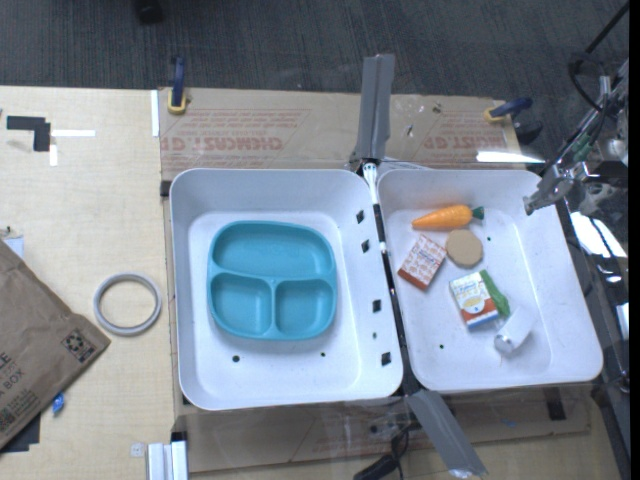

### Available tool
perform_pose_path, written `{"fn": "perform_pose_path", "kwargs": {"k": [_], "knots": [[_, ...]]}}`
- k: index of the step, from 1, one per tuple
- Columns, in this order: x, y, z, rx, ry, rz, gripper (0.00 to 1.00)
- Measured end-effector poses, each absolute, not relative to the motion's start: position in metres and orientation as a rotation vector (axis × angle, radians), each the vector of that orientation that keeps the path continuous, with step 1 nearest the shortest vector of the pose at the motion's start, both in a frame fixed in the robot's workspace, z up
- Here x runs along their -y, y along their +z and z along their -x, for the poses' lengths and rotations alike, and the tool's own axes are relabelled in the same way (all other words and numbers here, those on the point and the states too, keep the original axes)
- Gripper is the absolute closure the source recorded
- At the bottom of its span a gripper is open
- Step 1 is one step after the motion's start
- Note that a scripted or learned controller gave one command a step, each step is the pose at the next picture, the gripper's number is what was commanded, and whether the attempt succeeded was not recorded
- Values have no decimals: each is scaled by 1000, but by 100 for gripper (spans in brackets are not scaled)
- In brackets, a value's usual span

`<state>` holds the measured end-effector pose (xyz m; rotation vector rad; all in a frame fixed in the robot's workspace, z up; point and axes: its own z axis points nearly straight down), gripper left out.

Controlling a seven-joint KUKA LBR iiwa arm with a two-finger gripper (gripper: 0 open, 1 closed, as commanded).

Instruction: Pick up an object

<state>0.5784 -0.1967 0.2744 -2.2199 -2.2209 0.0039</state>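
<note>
The right bin [560,298] holds several small objects. An orange carrot [444,217] with a green tip lies near its back. Just in front of the carrot sits a round tan disc [464,248]. To the disc's left, a small red and white box [422,262] lies flat. A white and orange carton [473,301] lies nearer the front, with a green piece [497,293] along its right side. A small pale object [513,340] rests at the front right.
The left bin [190,298] holds a blue divided plate [272,279]. A roll of tape [127,302] and a brown cardboard box [35,343] lie on the bench to the left. Metal parts and cables [575,163] stand over the right bin's back right corner.
</note>
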Motion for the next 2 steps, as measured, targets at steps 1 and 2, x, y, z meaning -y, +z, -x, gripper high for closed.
{"fn": "perform_pose_path", "kwargs": {"k": [1, 2], "knots": [[179, 155, -587, 2253, 3, 2186, 0], [154, 299, -603, 2212, 4, 2231, 0]]}}
